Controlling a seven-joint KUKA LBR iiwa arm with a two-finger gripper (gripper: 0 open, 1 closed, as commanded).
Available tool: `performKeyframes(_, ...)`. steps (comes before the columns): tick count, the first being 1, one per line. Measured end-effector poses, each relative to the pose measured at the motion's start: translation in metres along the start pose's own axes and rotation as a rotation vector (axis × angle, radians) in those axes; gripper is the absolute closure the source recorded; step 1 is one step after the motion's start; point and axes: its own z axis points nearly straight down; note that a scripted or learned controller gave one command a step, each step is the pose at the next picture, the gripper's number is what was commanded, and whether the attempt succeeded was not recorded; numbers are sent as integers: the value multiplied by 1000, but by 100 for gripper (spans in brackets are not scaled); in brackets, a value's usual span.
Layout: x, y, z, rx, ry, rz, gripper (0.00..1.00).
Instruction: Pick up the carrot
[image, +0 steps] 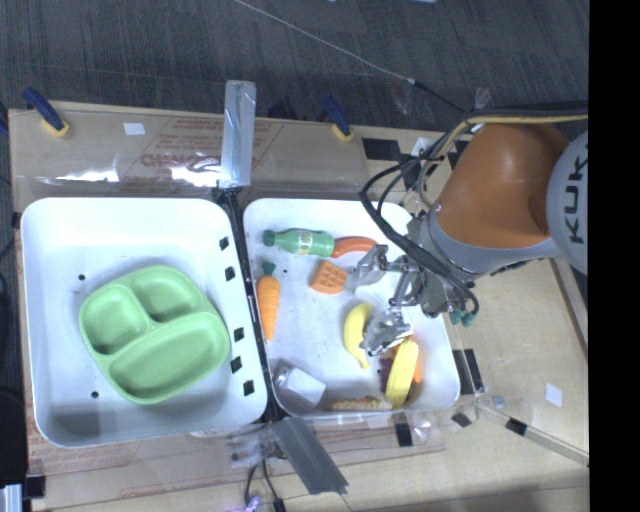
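1. Camera view, containers. Two shallow white bins sit side by side on the tabletop (520, 330). The left bin (50, 300) holds one green divided plate (153, 332) with three compartments. The right bin (300, 330) holds all the small items.

2. Camera view, count in the right bin. One carrot (268, 303), one green bottle (298, 241), one orange piece (354, 245) just beside the bottle's end, one orange waffle-like piece (327, 277), one banana (355, 331), one yellow item (402, 370) near the lower right corner, one grey-white object (297, 383) at the lower edge, and a flat strip (352, 403) along the bottom wall.

3. Camera view, the carrot. It lies at the left side of the right bin, just beside the wall that divides the bins. Its long axis runs roughly up and down the frame; the green top points toward the far edge and the tapered tip toward the near edge. It lies apart from the other items.

4. Camera view, the arm. The claw (385, 330) hangs over the right part of the right bin, just beside the banana and above the yellow item, well apart from the carrot. Whether it is spread or closed cannot be told; nothing is seen gripped in it.
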Motion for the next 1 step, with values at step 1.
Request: performKeyframes(1, -4, 33, 125, 1, -18, 80, 0)
